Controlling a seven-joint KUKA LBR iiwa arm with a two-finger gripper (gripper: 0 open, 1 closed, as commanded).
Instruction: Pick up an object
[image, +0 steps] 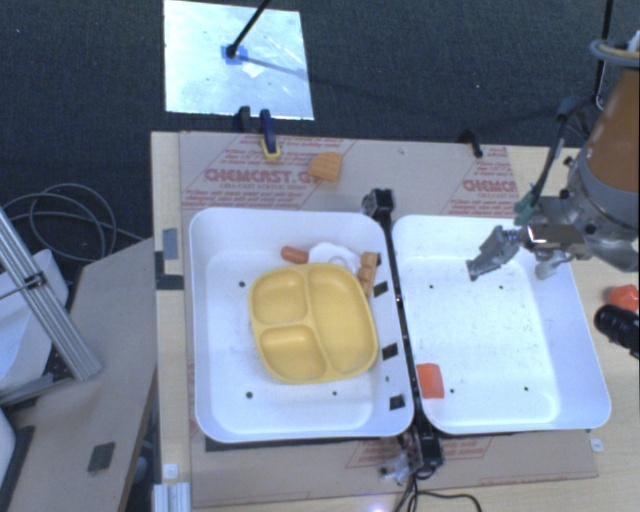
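Observation:
My gripper (520, 262) hangs over the far part of the right bin (560, 400), open, with nothing between its fingers (490, 255). A small red-orange block (429, 380) lies at the near left corner of that bin, well apart from the gripper. In the left bin (215, 300) a yellow divided plate (312, 322) lies flat. Behind the plate are a small orange piece (294, 255), a white item (335, 256) and a tan block (368, 270).
A tan-orange chunk (325, 166) sits on the board behind the left bin. Beside the right bin's outer edge lie a red thing (625, 297) and a black thing (617, 328). A black divider (395, 300) runs between the bins.

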